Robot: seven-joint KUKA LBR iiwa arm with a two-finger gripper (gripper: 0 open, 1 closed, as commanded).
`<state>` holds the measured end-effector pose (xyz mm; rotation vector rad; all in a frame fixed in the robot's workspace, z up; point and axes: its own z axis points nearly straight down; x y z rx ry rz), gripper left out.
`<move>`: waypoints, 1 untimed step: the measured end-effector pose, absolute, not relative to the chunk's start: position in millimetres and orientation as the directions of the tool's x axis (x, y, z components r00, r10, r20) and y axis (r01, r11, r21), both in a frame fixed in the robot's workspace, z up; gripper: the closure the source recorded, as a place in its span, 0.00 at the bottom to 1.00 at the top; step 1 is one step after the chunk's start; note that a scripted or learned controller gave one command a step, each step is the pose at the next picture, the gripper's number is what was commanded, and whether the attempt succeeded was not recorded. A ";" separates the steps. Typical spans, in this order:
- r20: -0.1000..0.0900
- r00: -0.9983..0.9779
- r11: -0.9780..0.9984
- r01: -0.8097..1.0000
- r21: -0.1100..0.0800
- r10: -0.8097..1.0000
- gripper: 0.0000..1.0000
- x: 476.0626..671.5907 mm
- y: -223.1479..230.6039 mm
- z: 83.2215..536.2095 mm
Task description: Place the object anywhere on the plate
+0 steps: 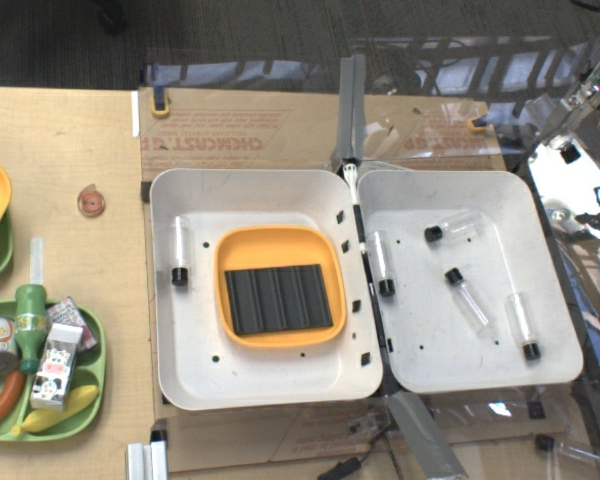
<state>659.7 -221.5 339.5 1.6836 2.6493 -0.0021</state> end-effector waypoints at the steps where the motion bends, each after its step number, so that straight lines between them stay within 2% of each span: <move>1: -0.003 -0.425 0.425 0.905 0.000 0.905 0.00 659.8 -221.4 339.5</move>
